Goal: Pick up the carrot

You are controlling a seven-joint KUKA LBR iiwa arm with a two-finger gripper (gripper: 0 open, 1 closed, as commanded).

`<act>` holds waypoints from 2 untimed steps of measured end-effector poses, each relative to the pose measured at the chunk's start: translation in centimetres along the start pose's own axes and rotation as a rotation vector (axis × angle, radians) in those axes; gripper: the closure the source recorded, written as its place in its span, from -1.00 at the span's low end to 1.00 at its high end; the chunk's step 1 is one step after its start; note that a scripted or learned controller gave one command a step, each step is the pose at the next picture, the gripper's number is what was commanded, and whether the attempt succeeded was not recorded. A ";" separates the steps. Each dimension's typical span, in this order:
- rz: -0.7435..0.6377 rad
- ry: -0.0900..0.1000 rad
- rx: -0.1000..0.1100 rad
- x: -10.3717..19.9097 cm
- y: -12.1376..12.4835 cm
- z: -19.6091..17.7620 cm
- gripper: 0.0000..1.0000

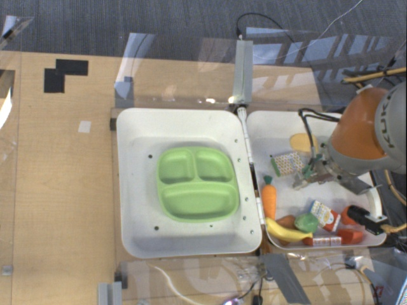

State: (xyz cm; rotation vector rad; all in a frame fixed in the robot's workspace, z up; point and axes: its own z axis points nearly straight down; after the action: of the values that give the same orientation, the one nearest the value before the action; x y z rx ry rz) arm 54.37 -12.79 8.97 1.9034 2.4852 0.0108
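A single fixed camera sits above the table and looks down at a slant, far enough off to take in both white bins: the left bin near the frame's middle, the right bin toward its right side. Carpeted floor runs along the top edge.

no legible text, print on small packets too blurred to read

Carrot: orange, green top pointing up-view, lying lengthwise in right bin near its left wall, just left of gripper, not touching it.
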 end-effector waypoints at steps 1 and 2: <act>-0.038 0.004 0.009 7.3 -0.6 -9.4 1.00; -0.037 0.005 0.010 7.3 -0.6 -9.4 -1.00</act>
State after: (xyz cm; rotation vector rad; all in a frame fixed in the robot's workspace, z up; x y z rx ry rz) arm 51.77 -5.93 18.35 1.8621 2.5281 0.0032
